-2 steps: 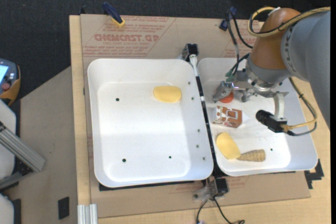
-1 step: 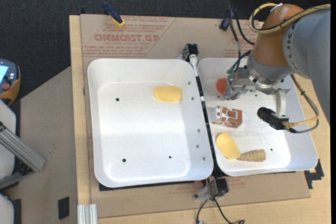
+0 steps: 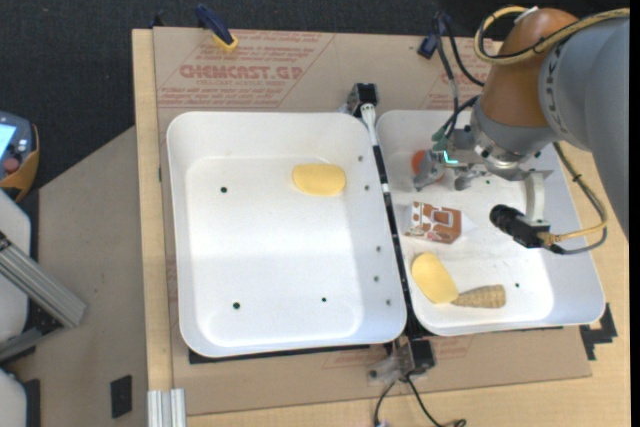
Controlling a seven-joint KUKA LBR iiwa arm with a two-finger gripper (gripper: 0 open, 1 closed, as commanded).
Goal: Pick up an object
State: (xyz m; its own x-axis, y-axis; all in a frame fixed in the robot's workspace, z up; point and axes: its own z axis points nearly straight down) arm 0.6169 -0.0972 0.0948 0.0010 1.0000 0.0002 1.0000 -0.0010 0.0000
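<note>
Two white bins sit side by side on the table (image 3: pixel 260 55): the left bin (image 3: pixel 200 245) at frame centre holds one yellow piece (image 3: pixel 319 179), while my arm (image 3: pixel 560 65) reaches over the right bin (image 3: pixel 570 275). I judge the end effector (image 3: pixel 445 165) is lowered toward a red object (image 3: pixel 421 161) at that bin's upper left, though I cannot tell its opening. Lower down lie a brown patterned packet (image 3: pixel 434 221), another yellow piece (image 3: pixel 434 277) and a tan cone (image 3: pixel 482 296).
</note>
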